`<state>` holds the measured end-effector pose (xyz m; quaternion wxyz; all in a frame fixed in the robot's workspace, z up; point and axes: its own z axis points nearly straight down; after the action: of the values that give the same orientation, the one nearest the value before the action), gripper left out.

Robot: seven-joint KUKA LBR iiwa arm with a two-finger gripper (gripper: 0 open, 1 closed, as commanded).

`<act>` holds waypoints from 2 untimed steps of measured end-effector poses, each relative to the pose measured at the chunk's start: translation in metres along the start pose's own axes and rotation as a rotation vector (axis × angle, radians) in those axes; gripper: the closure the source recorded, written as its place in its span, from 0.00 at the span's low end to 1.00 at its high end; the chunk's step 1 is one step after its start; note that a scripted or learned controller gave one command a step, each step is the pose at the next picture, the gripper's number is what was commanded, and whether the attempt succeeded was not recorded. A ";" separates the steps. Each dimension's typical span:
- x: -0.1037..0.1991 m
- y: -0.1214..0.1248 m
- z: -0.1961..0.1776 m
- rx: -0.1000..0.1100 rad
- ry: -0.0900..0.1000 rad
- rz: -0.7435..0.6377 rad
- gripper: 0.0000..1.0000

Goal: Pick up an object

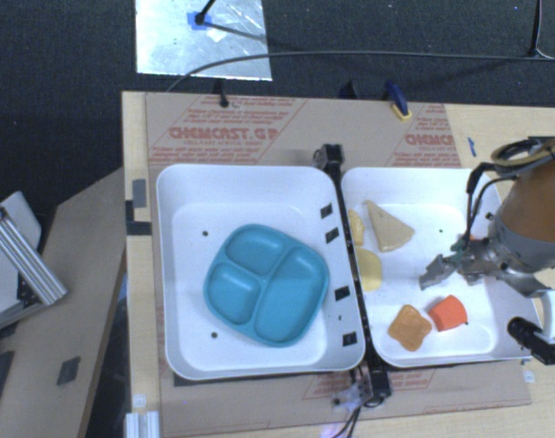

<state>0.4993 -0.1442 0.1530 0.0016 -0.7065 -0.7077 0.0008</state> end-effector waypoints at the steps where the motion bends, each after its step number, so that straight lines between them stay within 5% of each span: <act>1: 0.004 -0.004 0.062 0.000 0.000 0.000 0.00; 2: 0.004 -0.003 0.068 -0.004 -0.001 0.001 0.00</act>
<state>0.4958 -0.1396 0.0845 -0.0002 -0.7068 -0.7074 -0.0004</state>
